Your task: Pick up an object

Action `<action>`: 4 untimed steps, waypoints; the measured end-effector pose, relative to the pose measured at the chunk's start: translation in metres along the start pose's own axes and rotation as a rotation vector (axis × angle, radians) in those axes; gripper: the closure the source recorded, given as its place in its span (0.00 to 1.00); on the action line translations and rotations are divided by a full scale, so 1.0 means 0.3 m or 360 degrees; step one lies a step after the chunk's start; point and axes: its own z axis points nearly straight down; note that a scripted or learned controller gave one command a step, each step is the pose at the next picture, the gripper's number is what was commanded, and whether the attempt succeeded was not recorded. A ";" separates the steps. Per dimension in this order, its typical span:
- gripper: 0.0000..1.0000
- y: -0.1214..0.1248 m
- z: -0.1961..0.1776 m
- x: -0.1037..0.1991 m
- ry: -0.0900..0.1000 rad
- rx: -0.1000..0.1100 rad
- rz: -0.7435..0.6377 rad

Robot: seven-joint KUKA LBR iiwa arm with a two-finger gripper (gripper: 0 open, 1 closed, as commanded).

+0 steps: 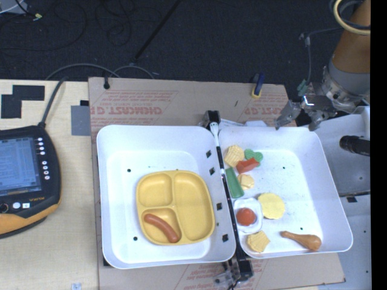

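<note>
Yellow plastic tray [202, 199], three compartments, sits in left bin [121, 156]; glossy sausage [161, 227] lies in its 7 o'clock section. Right bin [317, 180] holds toy food: ridged chips [233, 156], green pod [233, 183], red tomato [246, 217] on a white dish, flat yellow disc [271, 206], brown drumstick [301, 239] at 5 o'clock. Gripper [296, 118] hangs over that bin's 1 o'clock corner, fingers spread, nothing between them.

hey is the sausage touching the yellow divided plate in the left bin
Touching. The camera view shows the sausage lying inside the lower compartment of the yellow divided plate, resting on its floor with no gap.
</note>
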 end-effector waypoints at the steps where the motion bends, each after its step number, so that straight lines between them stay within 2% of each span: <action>1: 1.00 0.001 -0.033 0.000 0.0001 0.0001 -0.0002; 2: 1.00 -0.126 0.158 -0.152 0.0001 0.0015 0.0007; 4: 1.00 -0.121 0.081 -0.161 0.0001 0.0006 0.0010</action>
